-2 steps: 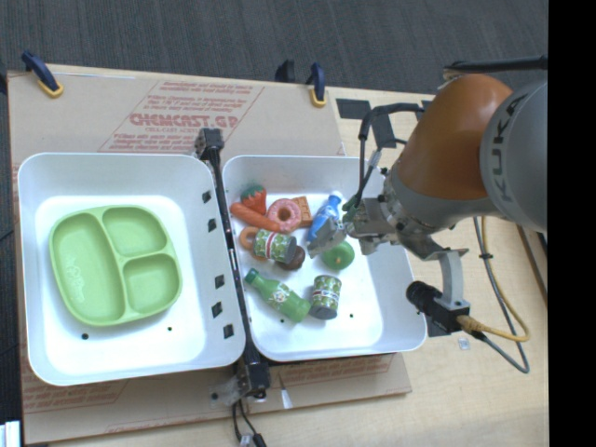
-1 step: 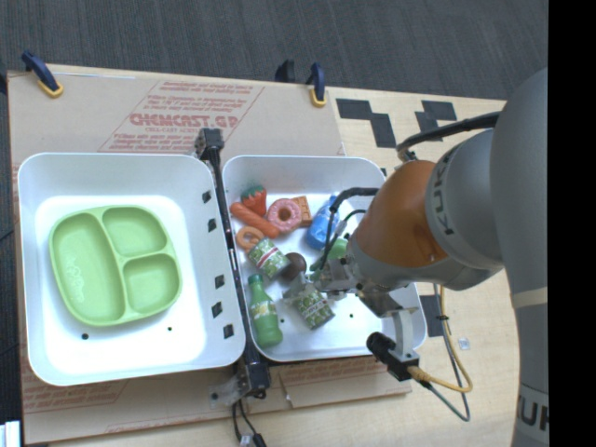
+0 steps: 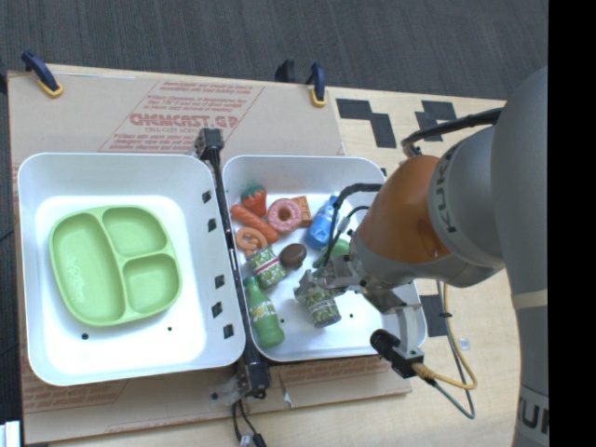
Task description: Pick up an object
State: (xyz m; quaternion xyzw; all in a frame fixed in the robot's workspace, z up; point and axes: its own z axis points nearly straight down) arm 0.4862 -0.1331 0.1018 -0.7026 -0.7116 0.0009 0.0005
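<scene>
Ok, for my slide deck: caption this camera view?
Arm's tool over toy food in the right bin; green plate in the left bin.

Left of your gripper [image 3: 328, 282], both white bins [image 3: 37, 250] look like smooth, glossy plastic. The green divided plate [image 3: 114, 264], well away to its left, is matt plastic. Beyond them, the printed board [image 3: 177, 110] looks like plain matt cardboard.

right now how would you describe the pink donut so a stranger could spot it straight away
Look in the right white bin, the one crowded with toy food, not the left bin with the green divided plate. In its upper part, between the carrot-like orange piece and the blue bottle, lies the donut. It is the only pink ring with a hole in the middle.
</scene>
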